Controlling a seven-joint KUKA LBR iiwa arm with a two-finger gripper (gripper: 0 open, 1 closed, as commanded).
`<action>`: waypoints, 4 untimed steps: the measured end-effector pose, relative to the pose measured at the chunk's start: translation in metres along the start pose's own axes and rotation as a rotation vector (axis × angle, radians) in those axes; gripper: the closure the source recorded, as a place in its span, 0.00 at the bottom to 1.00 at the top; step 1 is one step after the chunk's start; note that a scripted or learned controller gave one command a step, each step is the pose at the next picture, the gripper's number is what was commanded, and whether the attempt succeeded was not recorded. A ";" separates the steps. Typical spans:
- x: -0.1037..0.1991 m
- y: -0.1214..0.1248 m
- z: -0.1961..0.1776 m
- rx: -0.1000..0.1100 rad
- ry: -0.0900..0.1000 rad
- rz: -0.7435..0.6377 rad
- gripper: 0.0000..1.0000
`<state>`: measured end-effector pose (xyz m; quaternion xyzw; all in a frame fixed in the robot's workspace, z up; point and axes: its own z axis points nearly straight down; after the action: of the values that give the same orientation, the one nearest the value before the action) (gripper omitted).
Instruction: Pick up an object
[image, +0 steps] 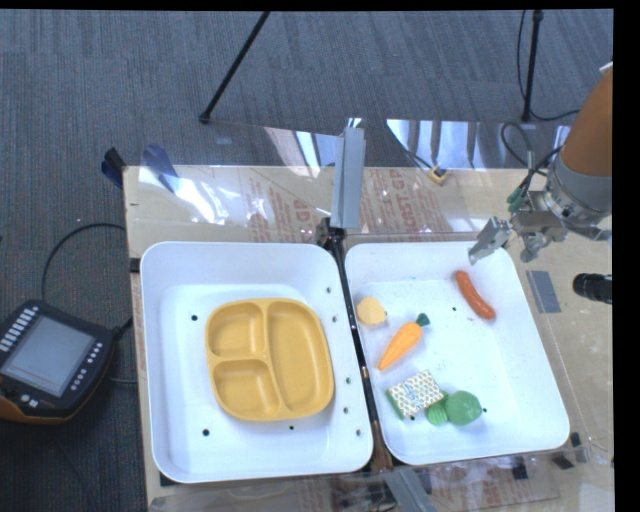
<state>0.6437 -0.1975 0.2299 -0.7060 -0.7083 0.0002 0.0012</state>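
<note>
- Left bin (160, 300): holds a yellow tray (270, 358) with three compartments, nothing in them; no target here, so the work lies to the right
- Divider (349, 190): an upright grey plate at the far end of the seam between the bins; well clear of the toys
- Right bin (540, 400): holds the candidates; a pale ball (371, 311) near the left wall, a carrot (401, 343) just beside it lying at a slant, a checked block (414, 392) touching a green toy (456, 409) toward the near edge, a sausage (475, 295) alone toward the far right
- Best pick, in my judgement: the sausage; nearest the arm, apart from the rest; close across its short width, descending straight down
- Obstacle: the bin's far right wall sits close to it
- End effector (508, 232): hovers above the bin's far right corner over the surface (420, 200); fingers look spread with nothing between them, though the view is small here
</note>
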 end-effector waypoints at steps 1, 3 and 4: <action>-0.010 -0.020 0.143 0.002 0.003 -0.106 0.00; -0.010 -0.023 0.141 -0.002 -0.001 -0.134 1.00; 0.064 -0.013 0.015 -0.015 -0.002 -0.133 1.00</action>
<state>0.6304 -0.1333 0.2149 -0.6573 -0.7536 -0.0043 -0.0047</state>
